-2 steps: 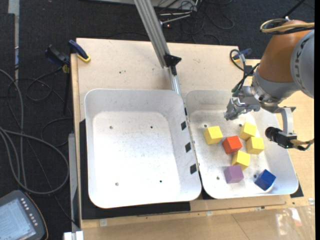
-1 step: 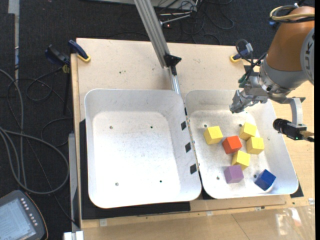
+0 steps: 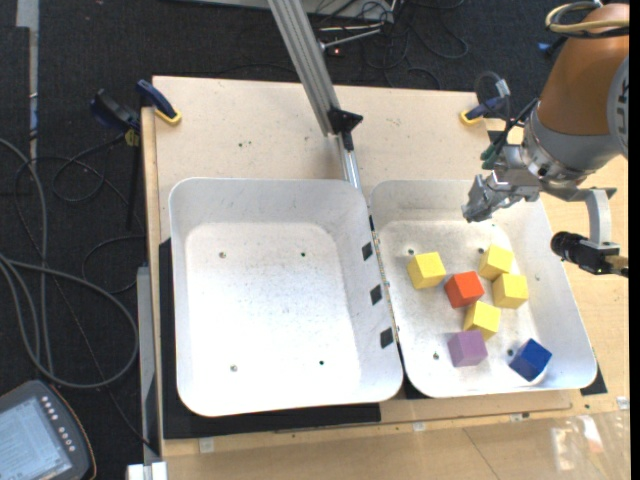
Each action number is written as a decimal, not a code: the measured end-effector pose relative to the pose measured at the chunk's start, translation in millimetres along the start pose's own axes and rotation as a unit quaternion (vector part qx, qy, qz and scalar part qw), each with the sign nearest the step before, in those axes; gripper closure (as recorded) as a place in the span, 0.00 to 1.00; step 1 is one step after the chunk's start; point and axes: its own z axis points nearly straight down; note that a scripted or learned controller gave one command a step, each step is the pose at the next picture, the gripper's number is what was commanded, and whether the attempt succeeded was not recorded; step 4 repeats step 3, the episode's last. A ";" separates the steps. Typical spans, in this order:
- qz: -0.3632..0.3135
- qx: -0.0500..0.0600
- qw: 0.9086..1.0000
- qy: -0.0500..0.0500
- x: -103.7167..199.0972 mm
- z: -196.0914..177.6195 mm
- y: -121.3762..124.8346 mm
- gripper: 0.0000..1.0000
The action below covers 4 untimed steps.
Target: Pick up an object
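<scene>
The right bin [image 3: 430, 208] holds several small cubes. A yellow cube [image 3: 427, 269] lies left of an orange cube [image 3: 463, 289]. More yellow cubes sit at the right [image 3: 495, 262], [image 3: 511, 290] and below the orange one [image 3: 482, 318]. A purple cube [image 3: 466, 348] and a blue cube [image 3: 530, 359] lie near the bin's front. My gripper [image 3: 480, 208] hangs over the bin's far right part, above and behind the cubes, pointing down to the left. I see nothing between its fingers.
The left bin [image 3: 200, 208] stands beside the right one. A slanted metal pole [image 3: 305, 58] crosses the bench's far side. Clamps sit at the bench's far corners [image 3: 158, 103], [image 3: 478, 113]. Cables lie on the floor at left.
</scene>
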 end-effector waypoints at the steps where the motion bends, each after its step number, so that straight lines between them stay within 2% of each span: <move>1: -0.003 0.002 1.000 0.001 61.7 -0.7 -14.4 1.00; 2: -0.003 0.001 1.000 0.002 118.1 -4.0 -33.2 1.00; 3: -0.003 0.003 1.000 0.001 167.2 12.9 -49.8 1.00; 4: -0.003 0.003 1.000 0.001 167.2 12.9 -49.8 1.00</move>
